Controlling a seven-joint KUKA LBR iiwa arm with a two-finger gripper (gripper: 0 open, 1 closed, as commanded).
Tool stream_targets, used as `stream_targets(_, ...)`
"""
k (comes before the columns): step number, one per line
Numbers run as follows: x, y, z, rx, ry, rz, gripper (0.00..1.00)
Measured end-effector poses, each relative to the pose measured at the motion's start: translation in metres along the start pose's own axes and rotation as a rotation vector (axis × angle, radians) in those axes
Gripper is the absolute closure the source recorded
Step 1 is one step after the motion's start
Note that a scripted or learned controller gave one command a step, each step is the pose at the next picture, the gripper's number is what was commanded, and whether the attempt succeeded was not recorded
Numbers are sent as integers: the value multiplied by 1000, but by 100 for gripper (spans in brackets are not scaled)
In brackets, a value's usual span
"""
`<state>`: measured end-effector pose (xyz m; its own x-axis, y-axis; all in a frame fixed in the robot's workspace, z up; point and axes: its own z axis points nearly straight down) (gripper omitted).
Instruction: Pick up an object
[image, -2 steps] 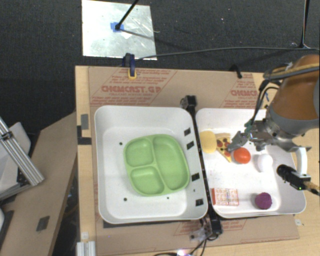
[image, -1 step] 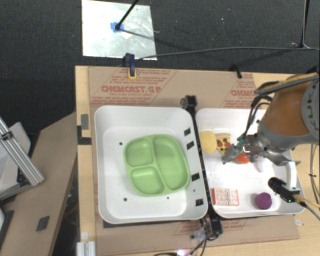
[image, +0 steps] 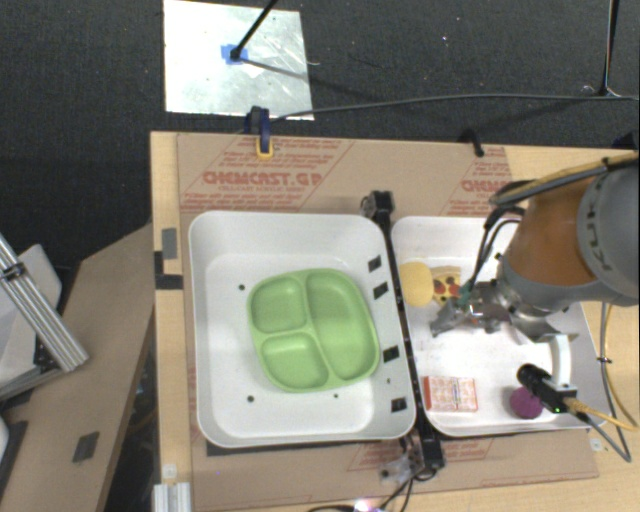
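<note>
On the bench sit two shallow white bins side by side, the left bin (image: 215, 300) and the right bin (image: 440, 225), both resting on a brown board (image: 330, 170) printed with red lettering. The left bin holds a green divided plate (image: 312, 330) with three compartments, lying flat near the middle of the bin floor. In the right bin, a yellow rounded object (image: 415, 283) lies close to the wall shared with the left bin, and just beside it toward the right is a small multicoloured item (image: 447, 287) too small to make out clearly. Near the front of the right bin lies a flat packet (image: 451, 393) with a red and white pattern, and to its right, by the front right corner, sits a small purple ball (image: 525, 403). The arm (image: 560, 245), grey with an orange band, reaches in from the right over the right bin, and its gripper (image: 452, 316) hangs low over the bin floor, just below the yellow object and the multicoloured item and well apart from the packet. The view does not let one tell how the claw stands, and nothing can be seen held in it. A blue clamp (image: 260, 128) stands at the far edge of the board.
</note>
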<state>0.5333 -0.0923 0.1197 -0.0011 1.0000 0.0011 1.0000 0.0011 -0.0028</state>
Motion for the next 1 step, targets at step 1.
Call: stream_targets(1, 0, 0, 37, -1, 0, 0, 0)
